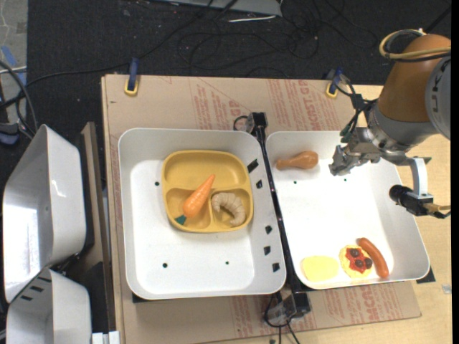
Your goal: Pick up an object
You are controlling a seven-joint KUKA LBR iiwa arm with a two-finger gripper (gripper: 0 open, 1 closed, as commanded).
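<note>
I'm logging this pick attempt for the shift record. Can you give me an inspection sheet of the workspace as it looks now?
Surface: bench of brown board bearing the left bin and the right bin side by side.
Job's things: left bin holds a yellow divided plate with a carrot and a shrimp in it. Right bin holds a chicken drumstick near the far wall, and a yellow disc, pizza slice and sausage near the front.
Clutter: two clamps on the bench's far edge.
Hand: hand low over the right bin, right of the drumstick, nothing seen in it.
Cables: cables on the dark floor beyond.
Surroundings: white containers at left.
</note>
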